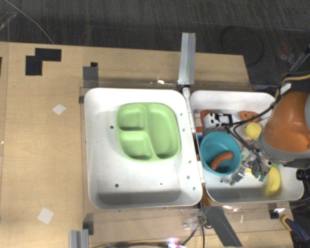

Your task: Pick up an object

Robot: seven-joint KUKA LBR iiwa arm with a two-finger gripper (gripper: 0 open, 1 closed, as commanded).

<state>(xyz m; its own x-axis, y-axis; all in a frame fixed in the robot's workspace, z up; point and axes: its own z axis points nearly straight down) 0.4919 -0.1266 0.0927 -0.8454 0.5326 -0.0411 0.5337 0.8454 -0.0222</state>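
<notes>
The right bin (223, 194) holds a teal cup (213, 148) with a red-orange sausage-like piece (221, 159) inside it. A yellow banana (273, 181) lies near the bin's front right, and a yellow round fruit (253, 130) sits further back. A black-and-white packet (217, 120) and an orange item (248, 115) lie along the far wall. My gripper (245, 169) hangs low in the right bin, just right of the teal cup and left of the banana. The orange wrist band (292, 125) covers part of the bin.
The left bin (101, 154) holds a green divided plate (147, 131). A metal post (187, 61) stands behind the divider between the bins. Black cables (248, 119) trail over the right bin. The wooden bench (36, 149) extends to the left.
</notes>
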